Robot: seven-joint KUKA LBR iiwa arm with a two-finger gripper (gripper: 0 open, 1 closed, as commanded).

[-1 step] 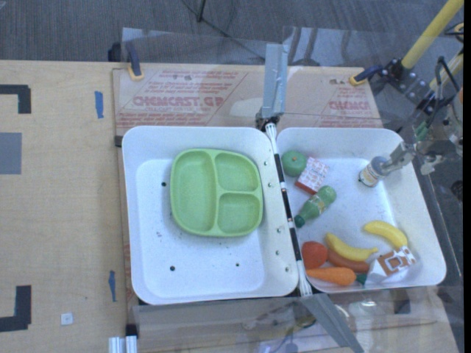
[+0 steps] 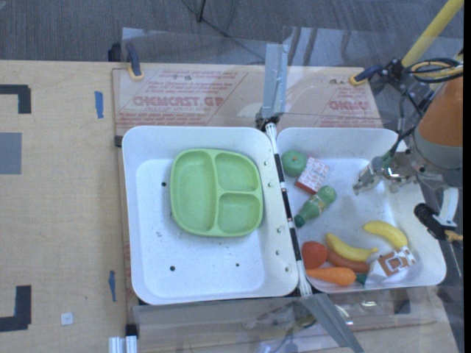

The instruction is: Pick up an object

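The right bin (image 2: 412, 142) holds several toy foods. A green apple (image 2: 294, 162) and a red-and-white carton (image 2: 313, 173) lie at its far left, with a green bottle (image 2: 316, 204) just below them. Along the near side sit a red tomato (image 2: 314, 254), an orange carrot (image 2: 333, 276), a yellow banana (image 2: 349, 248), a second banana (image 2: 386, 232) and an orange-and-white box (image 2: 397, 262). My gripper (image 2: 381, 176) hangs over bare bin floor at the right, above the second banana, open, with nothing between its fingers.
The left bin (image 2: 147, 219) carries a green divided plate (image 2: 217, 192). A metal post (image 2: 275, 79) rises behind the divider between the bins. Cables and a yellow bar (image 2: 434, 28) crowd the far right.
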